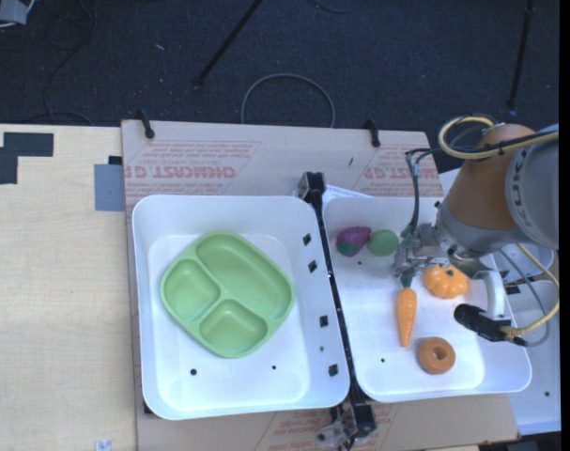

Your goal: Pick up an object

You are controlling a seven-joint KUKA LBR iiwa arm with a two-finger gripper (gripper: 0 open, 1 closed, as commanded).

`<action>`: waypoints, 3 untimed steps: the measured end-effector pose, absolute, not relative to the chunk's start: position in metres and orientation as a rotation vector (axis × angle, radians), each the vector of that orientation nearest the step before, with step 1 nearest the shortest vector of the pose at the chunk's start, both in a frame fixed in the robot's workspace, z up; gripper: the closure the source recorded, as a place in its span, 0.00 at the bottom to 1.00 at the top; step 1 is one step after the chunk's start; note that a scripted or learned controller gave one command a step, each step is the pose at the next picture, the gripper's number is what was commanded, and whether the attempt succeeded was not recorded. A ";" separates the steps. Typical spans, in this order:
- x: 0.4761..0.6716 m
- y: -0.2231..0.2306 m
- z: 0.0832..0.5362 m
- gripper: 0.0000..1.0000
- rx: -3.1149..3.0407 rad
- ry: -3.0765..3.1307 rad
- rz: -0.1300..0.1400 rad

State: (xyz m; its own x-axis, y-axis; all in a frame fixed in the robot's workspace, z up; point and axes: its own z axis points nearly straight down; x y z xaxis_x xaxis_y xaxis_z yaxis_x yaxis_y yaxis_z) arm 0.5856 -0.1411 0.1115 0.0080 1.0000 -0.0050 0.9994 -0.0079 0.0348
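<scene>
The left bin (148,299) holds one thing: a light green divided plate (227,292) with three compartments, lying flat and turned at an angle. It fills most of the bin floor, and nothing rests in any of its compartments. A black divider (328,299) runs between the left bin and the right bin (378,374), with the two white rims meeting along it.

The right bin holds the toy foods. Nearest the divider, toward the bin's far edge, a purple toy vegetable (353,241) lies touching or just beside a round green toy (384,242) on its right. Nearer the camera from these, a toy carrot (407,315) lies lengthwise with its green top pointing toward the far edge and its tip toward the near edge. Right of the carrot's tip sits a brown toy donut (436,355). Right of the carrot's top, an orange toy pumpkin (445,281) rests partly under the arm.

The gripper (408,263) is low in the right bin, just above the carrot's green top and just left of the pumpkin. How far its pincer is spread cannot be told, and no toy is visibly between it
</scene>
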 end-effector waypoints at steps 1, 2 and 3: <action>0.591 -0.133 0.163 1.00 2.220 2.223 0.000; 0.601 -0.130 0.215 1.00 2.218 2.221 0.003; 0.602 -0.131 0.268 1.00 2.218 2.221 0.003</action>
State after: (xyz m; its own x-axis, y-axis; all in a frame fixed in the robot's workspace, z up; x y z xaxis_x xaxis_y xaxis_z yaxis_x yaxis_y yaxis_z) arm 0.6021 -0.1308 0.2678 -0.0013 1.0000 -0.0006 1.0000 0.0013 0.0029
